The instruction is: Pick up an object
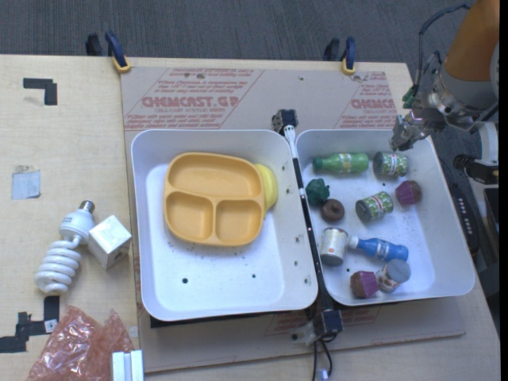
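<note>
Currently, we see the pincer above the right bin's far rim beside a green can, its opening state indeterminate, and we judge that descending here risks striking the rim or nudging the can into the green bottle.

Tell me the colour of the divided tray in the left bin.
Yellow-orange tray, seen in the camera view.

We see the right bin crowded: around the brown ring lie a green bottle, two cans, a blue bottle and a white cup. Right of the cans, along the bin's wall, bare floor gives room.
</note>
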`<state>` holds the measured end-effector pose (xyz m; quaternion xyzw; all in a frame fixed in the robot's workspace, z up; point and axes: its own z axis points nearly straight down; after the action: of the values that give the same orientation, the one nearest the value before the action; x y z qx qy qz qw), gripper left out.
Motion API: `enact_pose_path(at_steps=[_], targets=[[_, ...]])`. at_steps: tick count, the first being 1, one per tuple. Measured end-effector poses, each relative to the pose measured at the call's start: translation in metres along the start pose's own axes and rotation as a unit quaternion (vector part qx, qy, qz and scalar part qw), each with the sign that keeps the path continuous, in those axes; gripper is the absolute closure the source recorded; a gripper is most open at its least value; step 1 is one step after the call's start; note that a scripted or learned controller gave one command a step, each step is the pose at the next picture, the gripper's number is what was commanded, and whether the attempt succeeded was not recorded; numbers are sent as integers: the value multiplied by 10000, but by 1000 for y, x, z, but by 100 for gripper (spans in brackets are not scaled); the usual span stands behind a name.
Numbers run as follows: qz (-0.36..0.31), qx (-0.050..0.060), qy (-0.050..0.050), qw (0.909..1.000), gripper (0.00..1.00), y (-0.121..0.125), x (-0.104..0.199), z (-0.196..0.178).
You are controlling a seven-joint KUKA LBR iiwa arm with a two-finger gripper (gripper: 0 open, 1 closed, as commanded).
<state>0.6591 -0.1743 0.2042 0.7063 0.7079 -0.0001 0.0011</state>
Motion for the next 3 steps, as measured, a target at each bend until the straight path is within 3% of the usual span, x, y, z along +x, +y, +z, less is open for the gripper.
enact_pose_path(at_steps=[1, 2, 3], targets=[[1, 0, 0, 10000, 0, 0, 0, 0], [21, 59, 14, 10000, 0, -3, 29, 102], [6, 45, 6, 10000, 0, -2, -33, 113]])
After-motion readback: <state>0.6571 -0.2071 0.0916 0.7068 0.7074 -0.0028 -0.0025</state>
